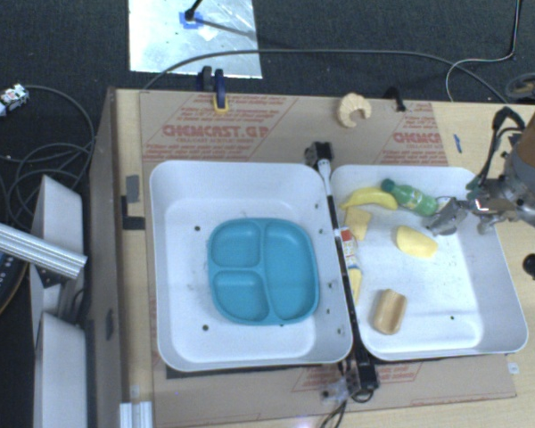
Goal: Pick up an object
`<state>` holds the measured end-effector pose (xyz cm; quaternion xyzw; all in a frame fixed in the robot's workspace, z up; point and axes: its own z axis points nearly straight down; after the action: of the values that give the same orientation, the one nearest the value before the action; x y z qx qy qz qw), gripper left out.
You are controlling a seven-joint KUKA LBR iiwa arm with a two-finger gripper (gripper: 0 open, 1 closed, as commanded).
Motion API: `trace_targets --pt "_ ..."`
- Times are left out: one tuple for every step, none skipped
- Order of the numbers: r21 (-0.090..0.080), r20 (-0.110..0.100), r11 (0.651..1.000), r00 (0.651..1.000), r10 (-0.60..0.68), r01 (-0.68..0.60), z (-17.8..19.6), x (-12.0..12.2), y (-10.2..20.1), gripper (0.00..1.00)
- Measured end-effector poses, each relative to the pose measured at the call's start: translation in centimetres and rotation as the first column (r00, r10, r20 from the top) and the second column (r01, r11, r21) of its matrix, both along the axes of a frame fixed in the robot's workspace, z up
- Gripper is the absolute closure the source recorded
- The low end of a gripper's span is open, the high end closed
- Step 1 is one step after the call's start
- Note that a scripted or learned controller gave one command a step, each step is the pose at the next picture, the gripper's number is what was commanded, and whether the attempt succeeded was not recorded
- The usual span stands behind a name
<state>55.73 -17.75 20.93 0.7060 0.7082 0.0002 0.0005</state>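
Blue, the divided plate [263, 271] lies flat in the left bin [174, 194]; the right bin [495, 315] holds a banana [367, 199], a green bottle [410, 198], a yellow lemon-like piece [416, 242] and a tan block [389, 311]. The gripper [449, 216] sits over the right bin's upper part, close to the right end of the green bottle and just above and to the right of the yellow piece. Its grip state cannot be read from this view, and nothing is visibly held.
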Motion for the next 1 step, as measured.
trace_targets --pt "0.001 -0.002 1.0 1.0 0.001 -0.001 -6.61 -3.35 5.98 0.0"
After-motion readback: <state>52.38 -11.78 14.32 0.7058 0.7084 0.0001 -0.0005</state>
